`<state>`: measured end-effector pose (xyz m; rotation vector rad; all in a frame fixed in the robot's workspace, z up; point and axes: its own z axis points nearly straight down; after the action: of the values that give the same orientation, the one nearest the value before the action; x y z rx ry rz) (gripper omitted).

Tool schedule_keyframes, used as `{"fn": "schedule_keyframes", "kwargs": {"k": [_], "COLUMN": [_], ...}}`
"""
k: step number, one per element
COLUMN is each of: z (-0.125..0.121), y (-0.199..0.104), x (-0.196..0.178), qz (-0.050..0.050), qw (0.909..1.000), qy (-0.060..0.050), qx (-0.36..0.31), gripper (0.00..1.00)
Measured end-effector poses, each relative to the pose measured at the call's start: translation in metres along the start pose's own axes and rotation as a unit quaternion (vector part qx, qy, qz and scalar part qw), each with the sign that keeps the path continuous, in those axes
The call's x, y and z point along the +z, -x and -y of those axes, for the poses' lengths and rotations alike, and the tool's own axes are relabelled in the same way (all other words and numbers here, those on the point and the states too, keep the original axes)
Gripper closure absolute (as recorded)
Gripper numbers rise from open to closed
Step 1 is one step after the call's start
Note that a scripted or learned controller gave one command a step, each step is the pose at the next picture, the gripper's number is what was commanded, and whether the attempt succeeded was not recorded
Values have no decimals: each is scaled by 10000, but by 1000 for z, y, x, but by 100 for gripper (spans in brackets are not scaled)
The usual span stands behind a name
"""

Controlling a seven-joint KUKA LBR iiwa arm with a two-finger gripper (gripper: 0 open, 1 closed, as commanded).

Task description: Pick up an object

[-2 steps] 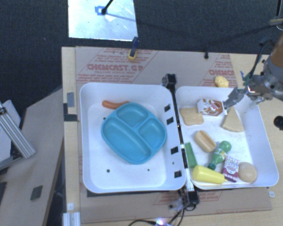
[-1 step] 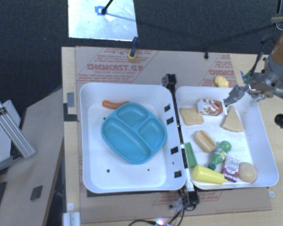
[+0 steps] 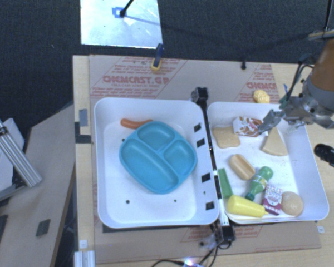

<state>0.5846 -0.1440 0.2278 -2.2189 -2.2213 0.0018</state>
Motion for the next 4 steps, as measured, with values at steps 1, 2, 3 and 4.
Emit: {"fn": "schedule_keyframes", "kwargs": {"k": [1, 2, 3, 4], "z": [-2, -1, -1, -3], "y": [-5, -2, -3, -2], "x": [62, 104, 145, 132], "qz": [-5, -2, -2, 6], "qw": [10000, 10000, 10000, 10000], "qy": [-12, -3, 0, 29], "qx": [-1, 3, -1, 1], "gripper": [0, 0, 0, 100]}}
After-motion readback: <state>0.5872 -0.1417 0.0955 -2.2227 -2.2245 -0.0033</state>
